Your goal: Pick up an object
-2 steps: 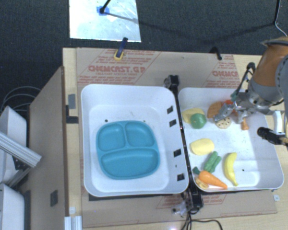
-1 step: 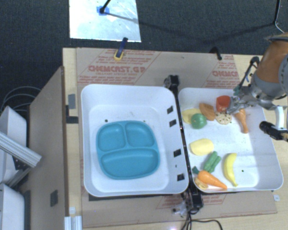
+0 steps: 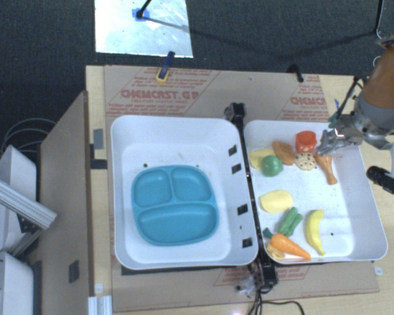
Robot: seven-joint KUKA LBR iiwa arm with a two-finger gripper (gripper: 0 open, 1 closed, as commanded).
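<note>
Far left of the seam (image 3: 247, 182): dark carpet floor (image 3: 39, 38), with grey cables and a pale metal rail (image 3: 20, 203) lying at a slant. On the carpet, up and left of the seam, a shiny silver sheet (image 3: 143, 18) with a thin rod across it.

Nearer the seam, a brown bench (image 3: 184, 92) with red print, and a small yellow clip (image 3: 163, 75) at its far edge.

Directly left of the seam, the left bin (image 3: 119, 176), white and shallow. Inside, a blue tray (image 3: 176, 203) with three compartments, lying flat, well apart from the seam.

Directly right of the seam, the right bin (image 3: 374, 236), with all the toy food to pick from. Closest to the seam: a yellow piece (image 3: 259, 157) touching a green ball (image 3: 272, 167), a pale lump (image 3: 276, 201) below them, and a carrot (image 3: 289, 245) at the near corner. Further right: a brown piece (image 3: 284, 152), green beans (image 3: 289, 221), a red piece (image 3: 306, 140) above a speckled cookie (image 3: 306, 162), and a banana (image 3: 314, 231).

Further right again, an orange stick (image 3: 328, 170), tilted, with the gripper (image 3: 326, 144) just above its upper end. Cannot tell if the claw is spread or pressed together, nor if touching the stick.

Far right of the seam, the grey arm (image 3: 381, 110) with its orange band.
</note>
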